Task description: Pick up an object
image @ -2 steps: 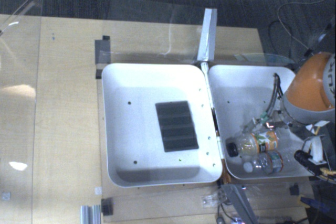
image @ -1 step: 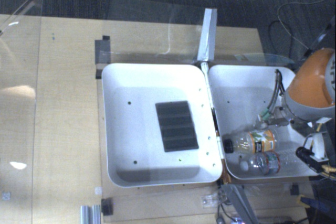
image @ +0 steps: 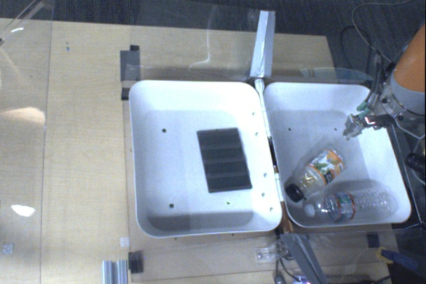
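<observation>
In the right bin point(image: 299, 103) lie two plastic bottles. One with a black cap and an orange-green label point(image: 316, 173) lies at a slant near the bin's middle. A clear bottle with a white cap point(image: 349, 204) lies along the front wall, just below the first. My gripper point(image: 359, 122) hangs over the right bin's far right part, above and to the right of the labelled bottle, apart from both. No object shows between its fingers. A dark ribbed rectangular block point(image: 224, 159) lies flat in the middle of the left bin point(image: 153, 116).
The two white bins sit side by side on a wooden bench, with a metal divider post point(image: 262, 50) behind their joint. Clear plastic panels stand at the left and rear. Cables and dark gear lie beyond the right bin's edge.
</observation>
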{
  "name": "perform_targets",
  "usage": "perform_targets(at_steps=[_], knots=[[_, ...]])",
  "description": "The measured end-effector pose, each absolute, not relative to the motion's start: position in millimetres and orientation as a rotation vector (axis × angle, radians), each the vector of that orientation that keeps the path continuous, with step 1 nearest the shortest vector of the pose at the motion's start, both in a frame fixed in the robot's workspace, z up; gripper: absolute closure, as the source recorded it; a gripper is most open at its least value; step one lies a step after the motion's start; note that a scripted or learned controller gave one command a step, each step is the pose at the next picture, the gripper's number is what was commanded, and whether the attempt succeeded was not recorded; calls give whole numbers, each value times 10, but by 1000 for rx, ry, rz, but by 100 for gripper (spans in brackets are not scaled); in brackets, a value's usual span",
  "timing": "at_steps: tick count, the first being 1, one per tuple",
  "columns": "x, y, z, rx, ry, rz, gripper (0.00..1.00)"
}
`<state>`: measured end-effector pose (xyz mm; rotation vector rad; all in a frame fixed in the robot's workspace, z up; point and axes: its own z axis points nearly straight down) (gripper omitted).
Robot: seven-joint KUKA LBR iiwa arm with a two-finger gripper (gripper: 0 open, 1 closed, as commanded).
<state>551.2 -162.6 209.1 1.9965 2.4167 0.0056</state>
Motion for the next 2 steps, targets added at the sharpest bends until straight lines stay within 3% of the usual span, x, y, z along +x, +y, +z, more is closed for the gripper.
perform_targets(at_steps=[1,2], knots=[[5511,-1625,2088,1997,2417,5,0],[5220,-1803,916,1591,2701,5,0]])
